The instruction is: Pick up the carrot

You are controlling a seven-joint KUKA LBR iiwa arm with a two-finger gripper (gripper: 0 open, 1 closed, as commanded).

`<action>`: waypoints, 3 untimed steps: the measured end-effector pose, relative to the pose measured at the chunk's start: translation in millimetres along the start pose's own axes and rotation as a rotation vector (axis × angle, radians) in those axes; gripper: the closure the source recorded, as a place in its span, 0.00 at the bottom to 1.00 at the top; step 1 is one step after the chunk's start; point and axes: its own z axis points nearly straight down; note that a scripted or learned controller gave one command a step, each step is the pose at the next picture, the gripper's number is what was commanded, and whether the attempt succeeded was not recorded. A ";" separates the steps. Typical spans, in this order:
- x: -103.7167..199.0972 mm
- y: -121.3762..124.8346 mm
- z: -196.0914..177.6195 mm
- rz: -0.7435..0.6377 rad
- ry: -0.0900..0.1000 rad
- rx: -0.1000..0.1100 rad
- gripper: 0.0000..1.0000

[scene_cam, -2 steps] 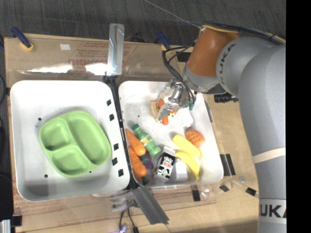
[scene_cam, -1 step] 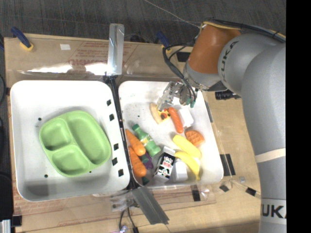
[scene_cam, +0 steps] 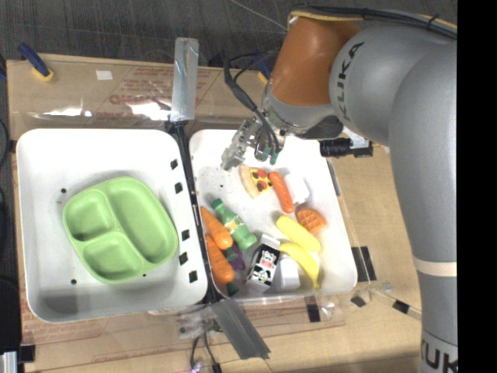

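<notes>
I see the carrot [scene_cam: 217, 228] lying in the lower left of the right bin [scene_cam: 332, 200], close against the wall nearest the left bin [scene_cam: 31, 177], its length running down the frame beside a second orange piece [scene_cam: 220, 266] and a green vegetable [scene_cam: 233, 225]. My gripper [scene_cam: 247, 151] hangs up in the upper middle of the frame over the bin's top left corner, fingers spread apart with nothing between them, above a pizza slice [scene_cam: 255, 181]. I judge the carrot a light, rigid plastic toy, smooth and tapered, so it may squirt out of a pinch near the tip. I would close across its thicker middle, square to its length, though the wall and neighbours crowd that spot.
</notes>
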 end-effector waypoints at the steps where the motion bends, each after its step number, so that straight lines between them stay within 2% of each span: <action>1: 19.2 52.8 -31.3 -0.574 0.003 0.001 1.00; 2: -32.5 -12.7 26.7 -0.622 0.011 0.005 1.00; 3: -71.1 -85.6 -18.5 -0.560 0.001 0.006 1.00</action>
